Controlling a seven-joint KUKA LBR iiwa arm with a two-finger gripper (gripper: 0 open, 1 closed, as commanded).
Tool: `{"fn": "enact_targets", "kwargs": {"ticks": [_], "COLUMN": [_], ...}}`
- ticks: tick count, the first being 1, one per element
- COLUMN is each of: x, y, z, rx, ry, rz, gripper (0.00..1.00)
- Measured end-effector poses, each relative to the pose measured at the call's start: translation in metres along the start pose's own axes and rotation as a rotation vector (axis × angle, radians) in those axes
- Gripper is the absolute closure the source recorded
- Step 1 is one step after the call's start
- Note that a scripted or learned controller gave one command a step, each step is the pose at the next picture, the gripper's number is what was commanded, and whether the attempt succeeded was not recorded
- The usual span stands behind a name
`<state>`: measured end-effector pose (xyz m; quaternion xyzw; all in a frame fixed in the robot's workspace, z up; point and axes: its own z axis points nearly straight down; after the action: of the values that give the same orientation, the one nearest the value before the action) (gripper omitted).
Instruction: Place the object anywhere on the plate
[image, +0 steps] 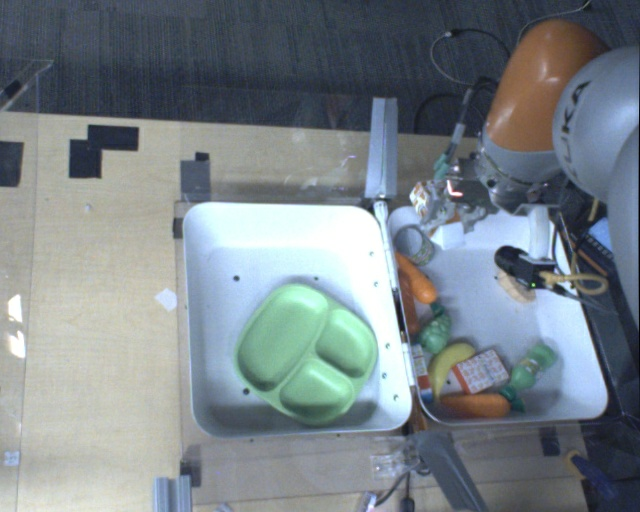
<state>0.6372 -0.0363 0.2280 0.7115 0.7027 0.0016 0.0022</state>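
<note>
A light green plate (305, 350) with three compartments lies in the left bin (215, 300), with nothing on it. My gripper (437, 203) hangs over the far left corner of the right bin (570, 330). A small grey cup-like thing (410, 241) sits just below it by the bin's left wall. Nothing can be made out in the gripper's grasp.
Along the right bin's left wall lie an orange carrot (418, 280) and a green vegetable (435, 330). At its near edge are a yellow banana (448, 360), a red-and-white box (482, 372), a second carrot (475, 405) and a green bottle (532, 364). A metal divider (380, 150) stands between the bins.
</note>
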Motion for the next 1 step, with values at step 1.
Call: {"fn": "enact_targets", "kwargs": {"ticks": [1], "x": [0.0985], "y": [-0.0348], "z": [0.0428], "rx": [0.002], "ry": [0.003], "rz": [-0.283], "gripper": [1.00]}}
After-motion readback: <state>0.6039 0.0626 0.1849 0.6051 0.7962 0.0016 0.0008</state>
